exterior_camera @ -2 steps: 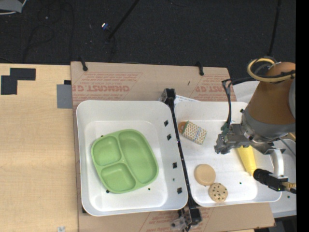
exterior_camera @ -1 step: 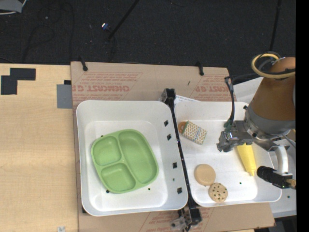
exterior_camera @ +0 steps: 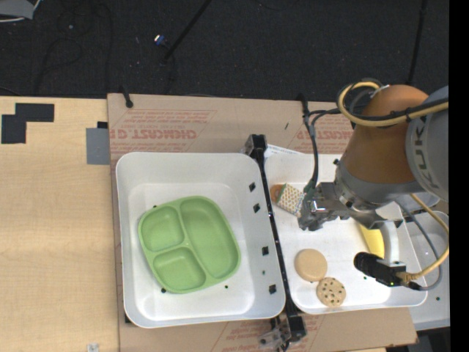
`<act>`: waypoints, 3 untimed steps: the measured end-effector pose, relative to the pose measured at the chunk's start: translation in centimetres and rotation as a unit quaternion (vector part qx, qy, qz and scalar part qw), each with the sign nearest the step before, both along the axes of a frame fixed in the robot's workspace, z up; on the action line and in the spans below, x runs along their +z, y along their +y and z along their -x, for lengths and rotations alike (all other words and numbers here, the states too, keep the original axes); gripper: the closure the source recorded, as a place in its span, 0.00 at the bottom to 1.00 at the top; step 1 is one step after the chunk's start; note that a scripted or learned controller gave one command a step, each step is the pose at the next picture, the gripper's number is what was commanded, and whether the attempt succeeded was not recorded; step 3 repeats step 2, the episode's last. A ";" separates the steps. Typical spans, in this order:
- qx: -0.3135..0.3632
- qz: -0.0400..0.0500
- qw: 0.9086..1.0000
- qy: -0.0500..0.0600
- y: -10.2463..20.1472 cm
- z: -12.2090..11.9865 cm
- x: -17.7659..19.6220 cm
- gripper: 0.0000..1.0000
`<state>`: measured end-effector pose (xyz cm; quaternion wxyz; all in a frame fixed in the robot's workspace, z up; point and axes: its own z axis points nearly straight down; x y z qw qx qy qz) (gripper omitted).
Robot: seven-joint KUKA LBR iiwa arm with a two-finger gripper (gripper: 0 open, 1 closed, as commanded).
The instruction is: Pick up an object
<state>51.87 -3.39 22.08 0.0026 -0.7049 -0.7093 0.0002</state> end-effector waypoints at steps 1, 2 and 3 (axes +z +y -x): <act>0.000 0.000 1.000 0.000 5.5 0.4 -0.8 1.00; 0.000 0.001 1.000 0.001 11.0 0.3 -1.6 1.00; 0.000 0.001 1.000 0.001 11.0 0.3 -1.6 1.00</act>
